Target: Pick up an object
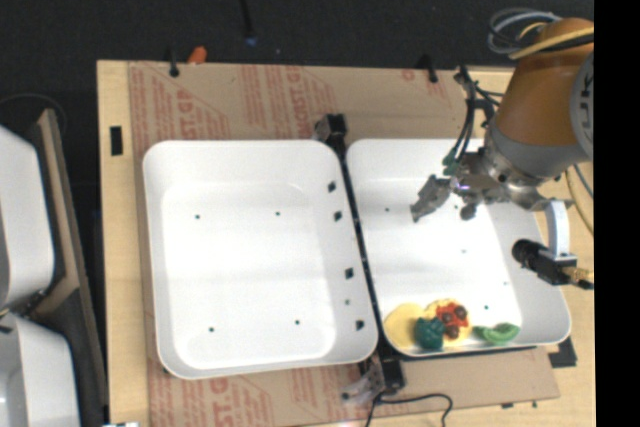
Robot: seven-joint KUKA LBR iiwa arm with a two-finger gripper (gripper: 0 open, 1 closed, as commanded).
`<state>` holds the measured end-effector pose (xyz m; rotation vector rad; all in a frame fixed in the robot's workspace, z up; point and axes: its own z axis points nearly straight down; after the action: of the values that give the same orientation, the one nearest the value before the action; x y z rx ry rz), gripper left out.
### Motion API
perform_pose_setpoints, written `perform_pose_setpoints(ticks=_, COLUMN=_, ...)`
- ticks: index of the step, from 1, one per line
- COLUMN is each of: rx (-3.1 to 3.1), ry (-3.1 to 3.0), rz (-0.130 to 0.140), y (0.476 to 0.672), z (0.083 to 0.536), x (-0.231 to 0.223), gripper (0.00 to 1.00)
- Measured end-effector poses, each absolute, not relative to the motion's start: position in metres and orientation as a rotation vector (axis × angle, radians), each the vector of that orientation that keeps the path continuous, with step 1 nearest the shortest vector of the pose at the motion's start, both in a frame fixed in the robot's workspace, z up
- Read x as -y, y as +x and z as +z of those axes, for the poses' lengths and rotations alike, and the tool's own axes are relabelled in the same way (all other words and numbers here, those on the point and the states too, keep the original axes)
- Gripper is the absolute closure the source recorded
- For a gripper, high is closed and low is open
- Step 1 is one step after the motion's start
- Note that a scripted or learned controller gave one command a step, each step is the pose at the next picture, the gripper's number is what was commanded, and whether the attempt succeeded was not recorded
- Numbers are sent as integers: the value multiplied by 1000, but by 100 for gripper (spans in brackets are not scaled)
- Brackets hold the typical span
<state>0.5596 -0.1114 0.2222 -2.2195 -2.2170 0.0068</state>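
bench [120,215]: cardboard-topped, carries both bins side by side.
left bin [180,175]: white, shallow, nothing to grab here.
right bin [400,165]: white; all objects bunched in its near corner.
arm [540,105]: grey, orange band, reaches in from the right over the right bin.
gripper [447,200]: above the bin's far half, fingers look spread apart, nothing between them.
object pile [445,323]: yellow, teal, red and green pieces touching each other, well apart from gripper.
step tip: likely needs to travel toward the near corner, descend on the pile's edge piece, e.g. green piece [497,332].
in the way: bin wall just beside pile; pieces crowd each other, so a clean pinch looks tricky.
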Motion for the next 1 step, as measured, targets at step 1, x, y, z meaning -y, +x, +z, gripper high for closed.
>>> perform_pose_setpoints(ticks=1, rx=2221, ry=-2223, rz=-1, y=561, z=226, x=111, gripper=0)
